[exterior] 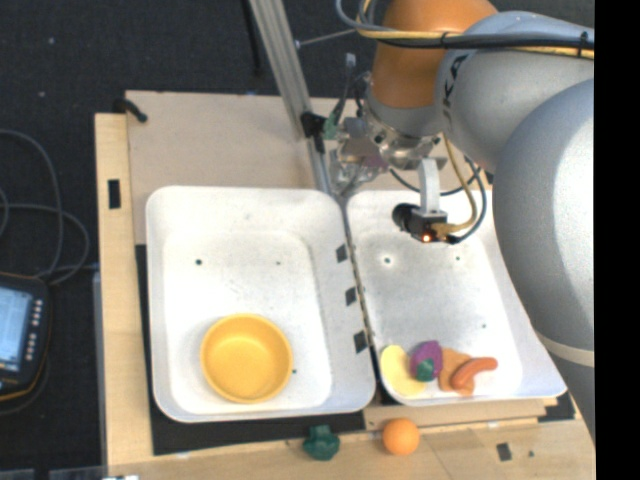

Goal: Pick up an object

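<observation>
My gripper (355, 168) hangs below the orange wrist band, above the back edge of the bins near the divider between them. A small pile lies in the front left corner of the right bin (470, 278): a yellow piece (393, 366), a purple object (428, 352) with a green bit (423, 371) below it, and an orange-red sausage shape (472, 370). A yellow bowl (246, 357) sits upright at the front of the left bin (200, 238). The gripper is far behind all of these, and nothing shows in its grasp.
An orange ball (400, 436) and a small green object (321, 443) lie on the bench in front of the bins. A slanted aluminium post (282, 63) rises behind the divider. A handheld pendant (18, 333) sits off the bench at left.
</observation>
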`<state>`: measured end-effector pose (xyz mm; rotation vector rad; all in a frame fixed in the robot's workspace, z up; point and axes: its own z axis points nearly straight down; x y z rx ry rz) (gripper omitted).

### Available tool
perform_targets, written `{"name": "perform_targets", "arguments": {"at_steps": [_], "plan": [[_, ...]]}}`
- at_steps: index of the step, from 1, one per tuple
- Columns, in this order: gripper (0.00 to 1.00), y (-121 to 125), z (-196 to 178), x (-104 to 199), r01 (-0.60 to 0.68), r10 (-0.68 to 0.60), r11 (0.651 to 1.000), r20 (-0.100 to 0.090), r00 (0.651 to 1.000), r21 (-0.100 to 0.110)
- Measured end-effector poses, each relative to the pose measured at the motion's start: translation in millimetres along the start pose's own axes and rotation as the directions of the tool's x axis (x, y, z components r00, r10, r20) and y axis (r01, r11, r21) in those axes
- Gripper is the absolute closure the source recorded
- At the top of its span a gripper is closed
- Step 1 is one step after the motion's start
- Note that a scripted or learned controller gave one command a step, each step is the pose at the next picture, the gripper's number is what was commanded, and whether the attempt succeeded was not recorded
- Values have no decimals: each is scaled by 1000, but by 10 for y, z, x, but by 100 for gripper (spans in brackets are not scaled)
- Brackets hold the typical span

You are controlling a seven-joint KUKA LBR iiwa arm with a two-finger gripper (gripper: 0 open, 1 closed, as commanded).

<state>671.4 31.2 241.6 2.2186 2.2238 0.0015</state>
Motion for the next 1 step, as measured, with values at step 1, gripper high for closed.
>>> {"name": "perform_targets", "arguments": {"at_steps": [1], "plan": [[100,-75,-99,484,1,-1,1000,-1,1000,0]]}}
